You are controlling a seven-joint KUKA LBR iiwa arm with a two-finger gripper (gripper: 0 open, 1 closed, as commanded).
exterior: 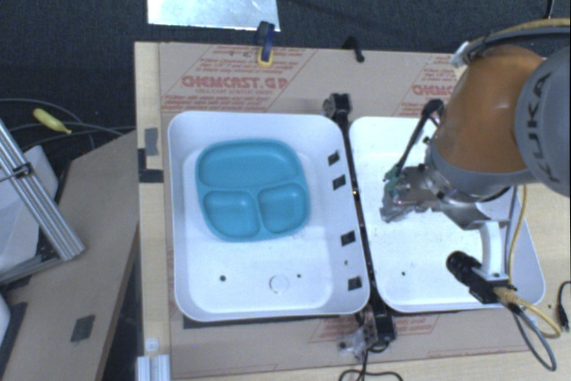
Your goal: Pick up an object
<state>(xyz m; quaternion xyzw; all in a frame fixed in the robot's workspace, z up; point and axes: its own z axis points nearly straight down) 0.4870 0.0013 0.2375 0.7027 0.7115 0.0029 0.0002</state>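
The arm (500, 116) reaches in over the right bin (419, 281), and the jaws (397, 196) hang low near that bin's left wall, just beside the divider between the two bins. The step in hand looks like the approach or search before a grasp: nothing shows between the jaws, and the white floor below and in front of them looks bare, though the arm hides part of that bin.

How far the jaws are spread cannot be told; they appear as a small dark and grey cluster, too blurred and foreshortened to read, and whether they touch the bin floor is also unclear.

The only plain candidate for picking is the blue divided tray (252, 189), which lies flat in the left bin (192, 281), across the divider from the jaws and well apart from them. It has three compartments and a low rim.

By my judgement, the next move calls for lifting clear of the divider, crossing to the left bin, and coming down over the tray's near rim, since a flat, wide tray offers little else to pinch. A slip off that thin edge seems the likely failure.
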